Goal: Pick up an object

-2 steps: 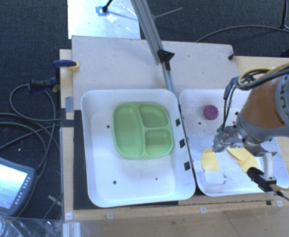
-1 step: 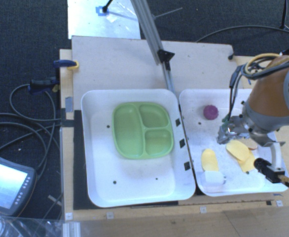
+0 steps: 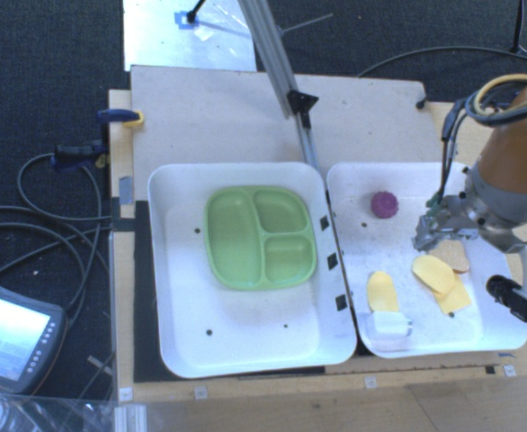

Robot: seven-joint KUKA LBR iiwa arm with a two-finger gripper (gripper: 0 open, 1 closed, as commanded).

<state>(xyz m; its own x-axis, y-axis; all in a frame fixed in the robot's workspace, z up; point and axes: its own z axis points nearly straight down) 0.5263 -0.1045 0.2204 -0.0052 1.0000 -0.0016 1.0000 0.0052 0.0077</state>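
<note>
Bench (image 3: 218, 115): pale board top, carrying both bins; it stretches away to the left of the pincer and behind it.

Left bin (image 3: 178, 331): shallow, white, rounded corners, a few dark specks on its floor. Well to the left of the pincer.

Right bin (image 3: 353, 187): same make, touching the left bin along one side. The pincer hangs over its right half.

Arm (image 3: 515, 151): grey with an orange band, reaching in from the right, cables looped above it.

Green plate (image 3: 259, 237): three compartments, lying flat in the left bin, well left of the pincer. No writing can be read on it.

Handheld controller (image 3: 16, 331): grey case with a lit screen, on the floor at far left; screen text too small to read.

Pincer (image 3: 434, 232): low over the right bin floor. Whether it is open or closed cannot be told, and nothing is seen gripped.

Yellow pieces: one (image 3: 434, 274) lies just below the pincer, near it; a second (image 3: 455, 299) partly under the first; a third (image 3: 381, 291) further to the lower left.

Tan piece (image 3: 461, 257): just right of the first yellow piece, close below the pincer.

White block (image 3: 389, 323): below the third yellow piece, near the bin's front wall.

Purple ball (image 3: 384, 204): on the bin floor, up and to the left of the pincer, apart from it.

No brand or label is legible on any item.
</note>
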